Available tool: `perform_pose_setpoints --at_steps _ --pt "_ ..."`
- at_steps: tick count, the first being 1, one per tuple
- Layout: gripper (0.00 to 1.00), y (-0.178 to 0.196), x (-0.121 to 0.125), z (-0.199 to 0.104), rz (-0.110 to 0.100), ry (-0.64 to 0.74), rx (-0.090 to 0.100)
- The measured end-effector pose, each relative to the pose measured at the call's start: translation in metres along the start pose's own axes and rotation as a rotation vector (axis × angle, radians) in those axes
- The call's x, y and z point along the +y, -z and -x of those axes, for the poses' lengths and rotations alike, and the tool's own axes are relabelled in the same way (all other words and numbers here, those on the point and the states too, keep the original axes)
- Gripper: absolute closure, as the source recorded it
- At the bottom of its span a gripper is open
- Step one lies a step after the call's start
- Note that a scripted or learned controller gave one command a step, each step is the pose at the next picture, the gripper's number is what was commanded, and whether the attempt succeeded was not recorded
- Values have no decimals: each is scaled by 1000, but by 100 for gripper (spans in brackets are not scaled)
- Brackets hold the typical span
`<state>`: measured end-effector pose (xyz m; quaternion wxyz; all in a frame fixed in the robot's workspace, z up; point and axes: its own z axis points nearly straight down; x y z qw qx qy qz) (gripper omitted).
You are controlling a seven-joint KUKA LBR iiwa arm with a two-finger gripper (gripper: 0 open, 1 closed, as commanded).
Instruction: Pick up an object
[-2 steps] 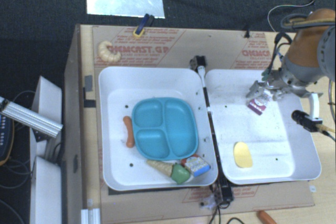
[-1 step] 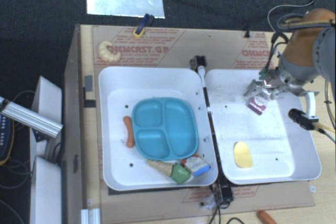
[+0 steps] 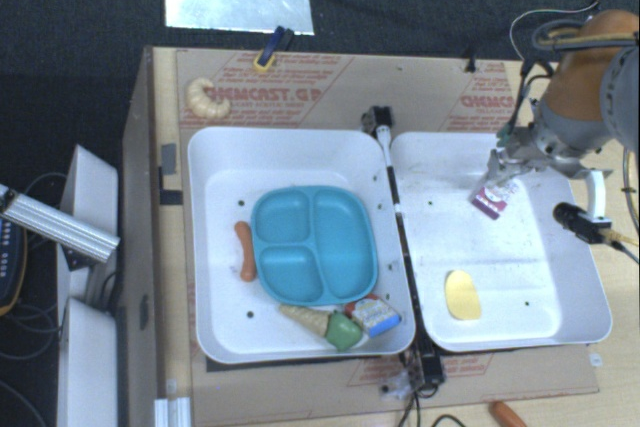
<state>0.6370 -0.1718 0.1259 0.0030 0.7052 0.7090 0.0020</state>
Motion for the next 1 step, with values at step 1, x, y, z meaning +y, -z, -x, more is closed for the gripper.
perform_pose_setpoints --at_steps 1 --pt "0 0 0 0 0 0 0"
